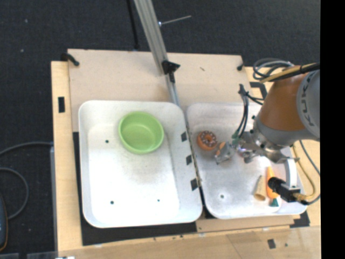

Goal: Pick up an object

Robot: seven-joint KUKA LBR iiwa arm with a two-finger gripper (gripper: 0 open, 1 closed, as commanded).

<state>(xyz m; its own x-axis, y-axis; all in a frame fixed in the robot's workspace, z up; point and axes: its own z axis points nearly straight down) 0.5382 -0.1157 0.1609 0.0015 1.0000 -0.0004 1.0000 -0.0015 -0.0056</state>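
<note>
My gripper (223, 154) is low over the middle of the right bin (226, 198), at the end of the grey arm with its orange band (281, 108). Just to its upper left lies a round orange-brown object (206, 140), very close to the gripper tip. A small orange bit (220, 146) shows at the tip, but the view is too coarse to say whether anything is held. A green bowl (141, 132) stands upright in the upper part of the left bin (97, 198).
Near the right bin's front right corner lie an orange stick-like piece (269, 174), a tan piece (260, 190) and a small teal piece (274, 202). A slanted metal rail (153, 31) crosses the back of the bench. Cables (267, 66) loop behind the arm.
</note>
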